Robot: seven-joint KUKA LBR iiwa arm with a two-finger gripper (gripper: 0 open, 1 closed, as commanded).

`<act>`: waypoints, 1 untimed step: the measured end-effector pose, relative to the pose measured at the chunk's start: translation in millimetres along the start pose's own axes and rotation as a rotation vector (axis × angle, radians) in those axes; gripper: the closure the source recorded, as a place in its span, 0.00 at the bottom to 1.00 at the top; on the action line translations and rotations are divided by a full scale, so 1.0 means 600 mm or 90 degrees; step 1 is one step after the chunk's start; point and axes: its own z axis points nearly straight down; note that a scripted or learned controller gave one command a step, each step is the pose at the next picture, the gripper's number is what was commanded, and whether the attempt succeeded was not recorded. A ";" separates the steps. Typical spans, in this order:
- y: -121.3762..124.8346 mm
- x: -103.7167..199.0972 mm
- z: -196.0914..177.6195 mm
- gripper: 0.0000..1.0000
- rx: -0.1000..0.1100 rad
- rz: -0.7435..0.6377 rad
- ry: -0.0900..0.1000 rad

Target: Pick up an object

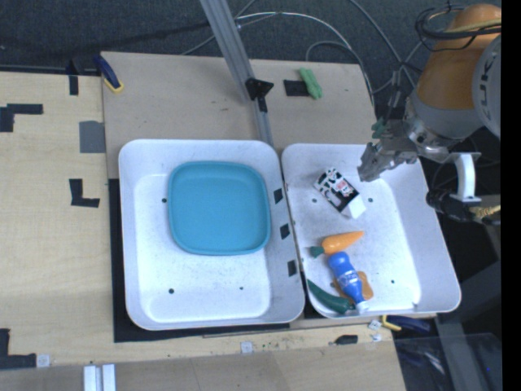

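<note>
At the right bin's (423, 243) near edge, a glossy blue bottle (346, 276) lies beside a tapered orange toy carrot (343, 241). Farther back sits a boxy black-and-white patterned block (338, 190). Above its far corner hovers the gripper (370, 169), grip unreadable. The left bin (138, 218) carries a smooth square teal plate (218, 207).

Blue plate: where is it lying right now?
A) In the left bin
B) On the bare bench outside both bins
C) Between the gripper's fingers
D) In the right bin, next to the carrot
A: the blue plate lies flat inside the left bin, while the gripper hangs over the right bin.
</note>
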 end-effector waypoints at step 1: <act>0.001 0.079 -0.005 1.00 0.000 0.000 0.000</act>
